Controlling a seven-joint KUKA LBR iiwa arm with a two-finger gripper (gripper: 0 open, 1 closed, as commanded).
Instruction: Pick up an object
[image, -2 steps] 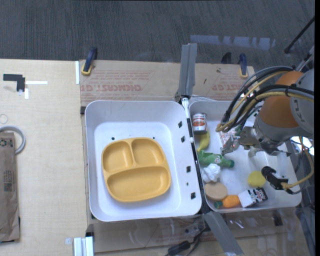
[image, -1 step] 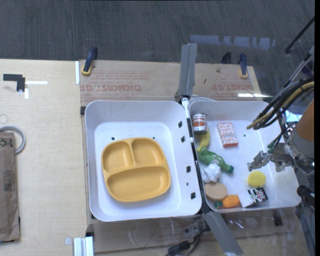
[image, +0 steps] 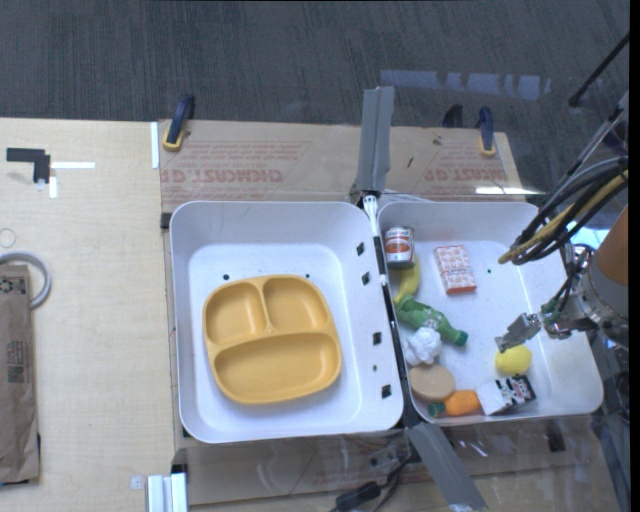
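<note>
We are watching the arm (image: 605, 270) reaching in from the right, its gripper (image: 528, 330) hanging just above the round yellow lemon (image: 513, 360) in the right bin (image: 560, 400). Whether the fingers are parted we cannot tell. Nearby are lying a green bottle (image: 432, 320), a can (image: 398, 245) and a red carton (image: 454, 269). A glossy yellow divided plate (image: 271, 338) is sitting in the left bin (image: 190, 300).

The arm reaches in from the right edge of the view, its wrist trailing a bundle of black and yellow cables that arch upward toward the top right. The tool (image: 530, 328) hangs low at the end of the wrist, pointing down and to the left.
</note>
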